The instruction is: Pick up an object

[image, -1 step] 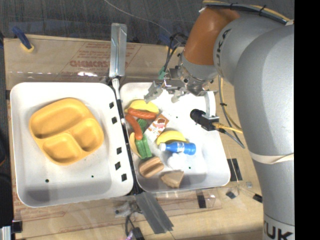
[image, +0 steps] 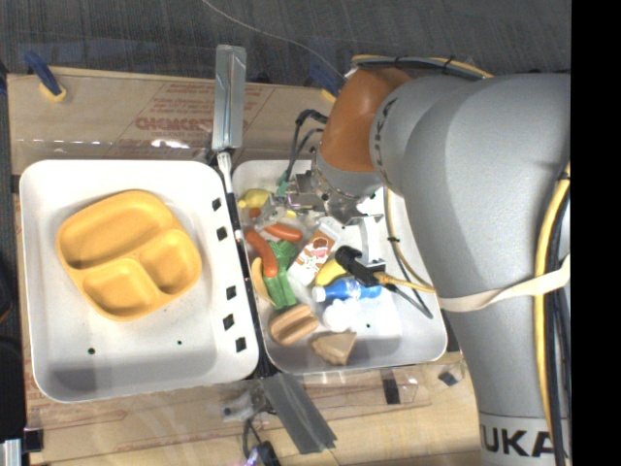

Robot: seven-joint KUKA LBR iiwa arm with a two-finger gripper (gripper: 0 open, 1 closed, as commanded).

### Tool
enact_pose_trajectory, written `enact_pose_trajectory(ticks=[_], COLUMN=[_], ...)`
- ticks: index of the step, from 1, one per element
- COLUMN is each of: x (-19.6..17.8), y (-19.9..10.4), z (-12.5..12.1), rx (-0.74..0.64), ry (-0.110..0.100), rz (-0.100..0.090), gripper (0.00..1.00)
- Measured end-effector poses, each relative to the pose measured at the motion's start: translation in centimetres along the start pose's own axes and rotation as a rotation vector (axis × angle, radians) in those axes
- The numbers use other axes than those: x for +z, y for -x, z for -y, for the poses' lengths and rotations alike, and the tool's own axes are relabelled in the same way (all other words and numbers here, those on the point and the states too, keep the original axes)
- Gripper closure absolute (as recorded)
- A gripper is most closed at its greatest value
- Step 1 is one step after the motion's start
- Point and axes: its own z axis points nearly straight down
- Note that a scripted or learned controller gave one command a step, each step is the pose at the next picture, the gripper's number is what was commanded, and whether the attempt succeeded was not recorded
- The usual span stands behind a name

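Observation:
The right bin point(image: 422, 333) holds a pile of toy food: a red sausage point(image: 282, 231), a green vegetable point(image: 280, 265), a yellow piece point(image: 254, 200), a white carton with red print point(image: 311, 257), a banana point(image: 332, 269), a blue and white bottle point(image: 351, 293), a hot dog bun point(image: 293, 326) and a tan wedge point(image: 335, 348). My gripper point(image: 309, 194) reaches down over the far part of this pile, just above the sausage and the carton. The wrist hides the fingers.
The left bin point(image: 49, 357) holds a yellow divided tray point(image: 129, 252). A black divider with clips point(image: 231, 260) runs between the bins. The big grey arm point(image: 485, 202) covers the right side of the right bin. Cardboard point(image: 116, 105) lies behind the bins.

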Motion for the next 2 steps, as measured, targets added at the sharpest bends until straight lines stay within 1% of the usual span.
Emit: enact_pose_trajectory(ticks=[1, 2], x=[-1.00, -1.96], y=[-0.11, -0.14], z=[-0.03, -0.04], rx=[-0.005, -0.008], ry=[-0.002, -0.003], rz=[-0.002, -0.002], gripper=[1.00, 1.00])
